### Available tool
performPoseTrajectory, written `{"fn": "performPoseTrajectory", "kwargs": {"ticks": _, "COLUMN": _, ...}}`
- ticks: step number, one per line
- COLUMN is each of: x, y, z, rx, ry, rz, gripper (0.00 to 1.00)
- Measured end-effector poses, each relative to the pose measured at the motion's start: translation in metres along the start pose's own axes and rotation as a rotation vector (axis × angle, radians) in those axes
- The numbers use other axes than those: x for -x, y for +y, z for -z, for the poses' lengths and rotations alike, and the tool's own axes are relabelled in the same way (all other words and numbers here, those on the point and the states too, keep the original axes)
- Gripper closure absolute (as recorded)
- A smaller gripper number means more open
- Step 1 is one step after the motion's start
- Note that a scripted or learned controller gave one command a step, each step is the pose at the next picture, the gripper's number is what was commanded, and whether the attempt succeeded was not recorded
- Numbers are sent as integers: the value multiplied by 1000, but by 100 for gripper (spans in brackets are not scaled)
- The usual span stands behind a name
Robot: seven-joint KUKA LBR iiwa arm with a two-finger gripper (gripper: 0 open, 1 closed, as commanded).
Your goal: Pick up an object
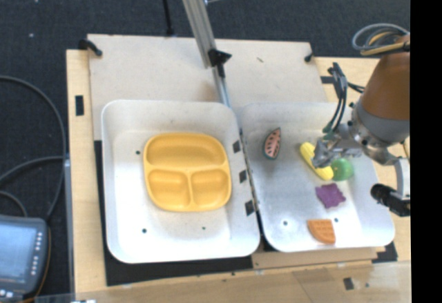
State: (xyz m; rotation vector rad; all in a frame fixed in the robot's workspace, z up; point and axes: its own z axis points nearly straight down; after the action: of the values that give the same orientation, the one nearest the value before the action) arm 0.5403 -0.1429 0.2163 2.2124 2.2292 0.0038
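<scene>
In the right bin (290, 226) lie a watermelon slice toy (273, 143), a yellow banana-like toy (314, 160), a green round toy (342, 170), a purple toy (331, 194) and an orange toy (322, 230). My gripper (327, 154) is low over the yellow and green toys at the bin's right side, and its fingers partly cover the yellow one. Nothing is seen lifted.
The left bin (124, 226) holds a yellow divided plate (186, 170). A slanted metal post (200, 18) rises from between the bins at the back. The arm comes in over the right bin's right edge.
</scene>
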Motion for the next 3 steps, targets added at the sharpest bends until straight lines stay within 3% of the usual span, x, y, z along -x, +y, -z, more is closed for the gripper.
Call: {"fn": "performPoseTrajectory", "kwargs": {"ticks": 3, "x": -155, "y": 9, "z": 17, "rx": 0, "ry": 1, "rz": 1, "gripper": 100}}
